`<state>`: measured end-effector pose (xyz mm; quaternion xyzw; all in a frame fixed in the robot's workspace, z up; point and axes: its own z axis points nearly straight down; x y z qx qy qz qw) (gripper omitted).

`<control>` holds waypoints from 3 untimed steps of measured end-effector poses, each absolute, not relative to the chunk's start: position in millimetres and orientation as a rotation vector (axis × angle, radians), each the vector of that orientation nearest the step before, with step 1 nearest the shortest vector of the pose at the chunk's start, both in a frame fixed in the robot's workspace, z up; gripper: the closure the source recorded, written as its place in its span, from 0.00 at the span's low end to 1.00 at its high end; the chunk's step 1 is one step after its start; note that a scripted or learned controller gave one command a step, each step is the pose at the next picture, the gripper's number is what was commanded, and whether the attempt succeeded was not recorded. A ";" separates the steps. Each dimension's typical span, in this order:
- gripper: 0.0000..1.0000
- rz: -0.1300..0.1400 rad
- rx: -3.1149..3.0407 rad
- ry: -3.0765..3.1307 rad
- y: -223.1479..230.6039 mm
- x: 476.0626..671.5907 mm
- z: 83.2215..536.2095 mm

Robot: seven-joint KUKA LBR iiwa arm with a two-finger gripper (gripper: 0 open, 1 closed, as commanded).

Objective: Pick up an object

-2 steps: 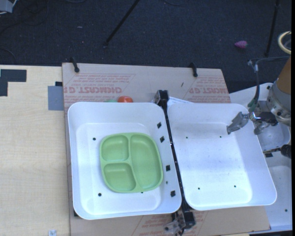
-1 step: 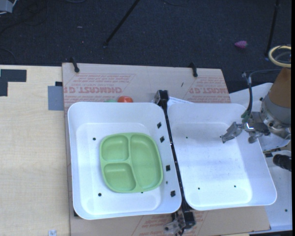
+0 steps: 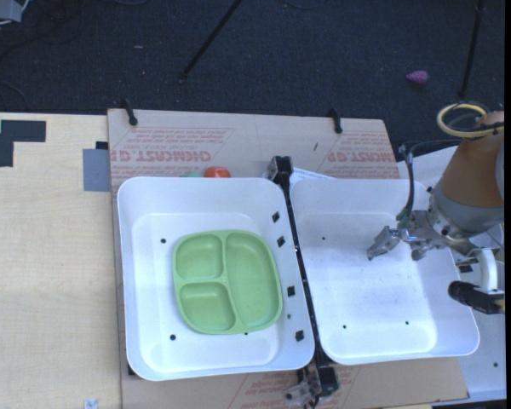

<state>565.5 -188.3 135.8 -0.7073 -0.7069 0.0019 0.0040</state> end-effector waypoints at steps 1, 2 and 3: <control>0.00 0.001 -2.222 -2.219 -187.2 565.6 86.1; 1.00 0.001 -2.225 -2.216 -188.0 566.0 98.5; 1.00 -0.001 -2.222 -2.223 -188.9 567.8 140.8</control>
